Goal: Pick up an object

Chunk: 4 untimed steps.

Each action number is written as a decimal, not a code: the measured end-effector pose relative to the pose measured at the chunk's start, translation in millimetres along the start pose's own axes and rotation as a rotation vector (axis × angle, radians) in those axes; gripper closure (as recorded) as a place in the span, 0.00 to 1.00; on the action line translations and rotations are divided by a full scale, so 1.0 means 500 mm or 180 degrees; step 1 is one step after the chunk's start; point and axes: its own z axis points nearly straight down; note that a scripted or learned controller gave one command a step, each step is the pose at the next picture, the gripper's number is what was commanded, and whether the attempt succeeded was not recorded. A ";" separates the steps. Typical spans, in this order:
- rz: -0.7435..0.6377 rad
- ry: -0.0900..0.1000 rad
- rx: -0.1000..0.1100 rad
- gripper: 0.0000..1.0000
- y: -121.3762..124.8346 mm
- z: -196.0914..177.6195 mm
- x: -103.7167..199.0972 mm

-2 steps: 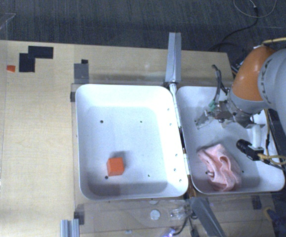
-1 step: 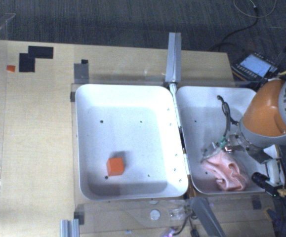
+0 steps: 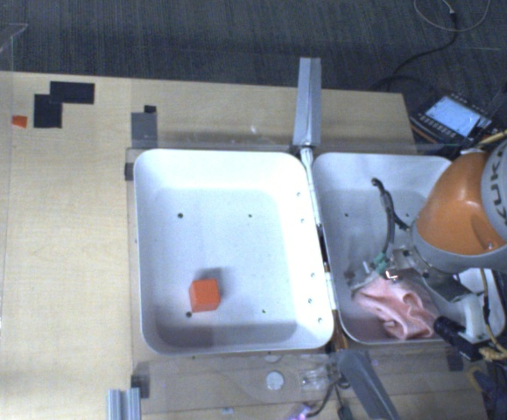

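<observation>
An orange block [image 3: 205,295] lies in the left bin [image 3: 157,199], near its front left. A crumpled pink cloth [image 3: 397,308] lies at the front of the right bin [image 3: 349,191]. The grey arm with its orange band [image 3: 463,213] reaches into the right bin, and my gripper [image 3: 384,269] sits low over the cloth's upper left edge, touching or nearly touching it. The arm's body and cables hide how the gripper stands.
A metal divider post [image 3: 308,103] rises between the two bins at the back. Black and orange markers [image 3: 56,103] lie on the wooden bench at the far left. A cable [image 3: 384,204] loops across the right bin floor.
</observation>
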 end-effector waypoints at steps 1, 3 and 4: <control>-0.0002 -0.0015 -0.0034 1.00 0.008 -0.025 -0.002; -0.0207 0.0014 0.0022 0.00 0.043 0.001 0.000; -0.0214 0.0011 0.0018 0.00 0.165 0.006 -0.041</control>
